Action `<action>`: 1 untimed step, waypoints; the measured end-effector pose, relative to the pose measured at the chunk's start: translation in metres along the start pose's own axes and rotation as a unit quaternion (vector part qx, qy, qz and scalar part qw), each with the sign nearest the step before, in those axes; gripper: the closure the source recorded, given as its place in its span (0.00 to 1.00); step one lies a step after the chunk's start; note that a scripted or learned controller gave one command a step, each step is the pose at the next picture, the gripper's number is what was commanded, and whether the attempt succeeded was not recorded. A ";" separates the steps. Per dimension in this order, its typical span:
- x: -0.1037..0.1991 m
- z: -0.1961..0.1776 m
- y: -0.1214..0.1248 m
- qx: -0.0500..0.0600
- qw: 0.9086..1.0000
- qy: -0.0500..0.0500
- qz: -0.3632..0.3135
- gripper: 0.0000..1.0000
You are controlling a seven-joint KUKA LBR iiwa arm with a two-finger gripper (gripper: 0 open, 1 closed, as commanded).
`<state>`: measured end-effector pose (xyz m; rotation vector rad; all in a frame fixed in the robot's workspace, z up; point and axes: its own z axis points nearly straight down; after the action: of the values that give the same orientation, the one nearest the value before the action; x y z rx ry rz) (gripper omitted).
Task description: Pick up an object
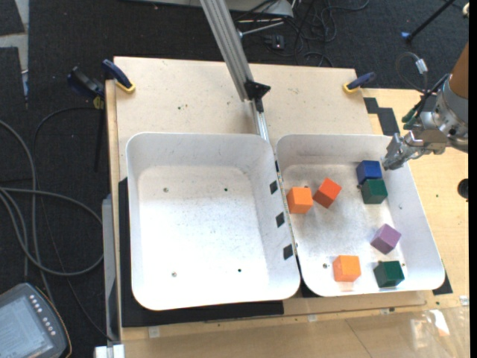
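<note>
While the gripper (395, 155) hovers just right of the blue cube (368, 171) in the right bin (428, 245), finger state unreadable; best to centre over it, then descend straight.

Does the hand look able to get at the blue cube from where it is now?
Probably yes. The hand sits just right of the blue cube, nothing between them. One catch: the dark green cube touches the blue one's near side, crowding a finger there.

Gripper (393, 157) hangs above blue cube (368, 171) (right bin (425, 233)).
</note>
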<state>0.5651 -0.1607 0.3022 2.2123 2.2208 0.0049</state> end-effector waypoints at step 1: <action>0.053 0.000 0.020 0.002 1.000 0.001 -0.002 1.00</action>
<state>0.5849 -0.1074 0.3023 2.2111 2.2288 0.0036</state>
